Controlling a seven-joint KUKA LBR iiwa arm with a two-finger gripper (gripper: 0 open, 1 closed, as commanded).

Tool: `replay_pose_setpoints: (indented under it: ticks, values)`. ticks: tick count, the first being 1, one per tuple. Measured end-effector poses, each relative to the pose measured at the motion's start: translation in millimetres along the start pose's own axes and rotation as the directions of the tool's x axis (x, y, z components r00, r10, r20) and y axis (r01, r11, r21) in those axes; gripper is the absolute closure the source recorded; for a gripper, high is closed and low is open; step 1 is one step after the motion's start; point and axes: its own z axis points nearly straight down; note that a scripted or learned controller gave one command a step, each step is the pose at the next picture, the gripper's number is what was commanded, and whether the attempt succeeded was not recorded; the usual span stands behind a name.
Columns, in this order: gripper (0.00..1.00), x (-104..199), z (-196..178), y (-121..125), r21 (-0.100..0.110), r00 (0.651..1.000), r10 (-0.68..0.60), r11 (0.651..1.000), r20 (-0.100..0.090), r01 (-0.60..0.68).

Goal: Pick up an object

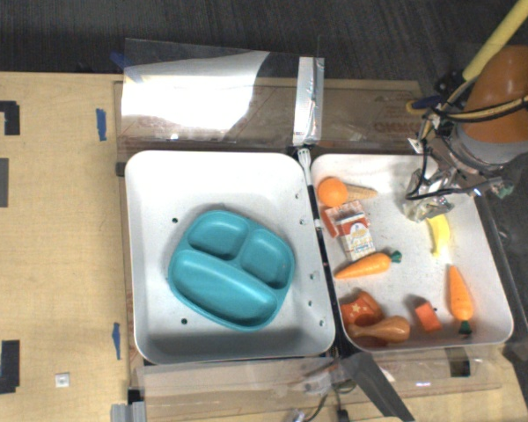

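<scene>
End effector [433, 202]: at the upper right of the right bin [497, 275], hanging from the grey arm [502, 86] with its orange band; it sits just above the upper end of the banana [438, 234]. Whether it is open or closed cannot be told, and nothing is seen held in it.

Tabletop [44, 236]: light wood, with black corner marks and blue tape strips at far left.

Clear sheet [198, 95]: behind the left bin, with a silver tape strip along its right edge.

Left bin [150, 192]: white, shallow. Holds one teal tray [231, 267] with three compartments, lying at a slant near the middle.

Right bin, contents from left to right:
- Orange [332, 191], upper left corner, by the dividing wall.
- Carton [351, 229], red and white, just below the orange, touching or nearly so.
- Red item [360, 309], lower left, kind unclear.
- Brown item [385, 329], resting against the red one at the front wall.
- Carrot [364, 266], lying crosswise below the carton, green top to the right.
- Orange block [428, 316], near the front wall.
- Banana, small, yellow, upright in the view, upper right area.
- Second carrot [460, 295], near the right wall, green top toward the front.
</scene>
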Motion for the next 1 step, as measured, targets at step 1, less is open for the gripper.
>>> replay_pose_setpoints:
  ticks: [1]
  values:
    - [1.0,0.9,-0.3,-10.5,-0.002,0.966,-0.259,0.966,0.003,0.259]
